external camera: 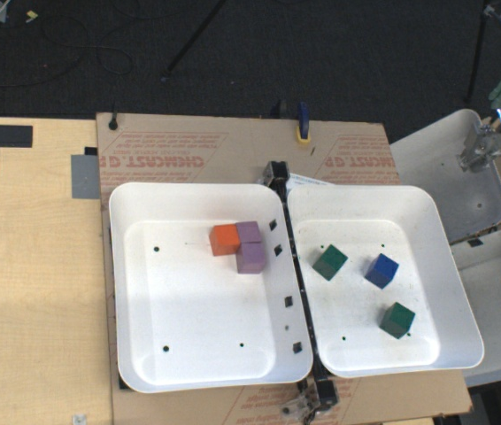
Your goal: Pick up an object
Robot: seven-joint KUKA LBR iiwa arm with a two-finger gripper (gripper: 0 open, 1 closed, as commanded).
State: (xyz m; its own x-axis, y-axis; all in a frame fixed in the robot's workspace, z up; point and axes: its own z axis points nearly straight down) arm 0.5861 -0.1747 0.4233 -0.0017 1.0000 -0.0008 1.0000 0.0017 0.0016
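Whether the fingers were released or clenched, you could not tell. You were at the first step, I judge: choose a block, descend squarely over it. You had two bins: the left bin [135, 237] held two purple blocks [250, 257] and one orange block [225, 239] (all touching), the right bin [427, 228] two green blocks [329, 262] and one blue block [381, 270].

Even bright overhead light, white bins [135, 237] slightly glaring, soft short shadows beside the cubes [250, 257], dark dim floor [233, 42] behind, mild overall softness
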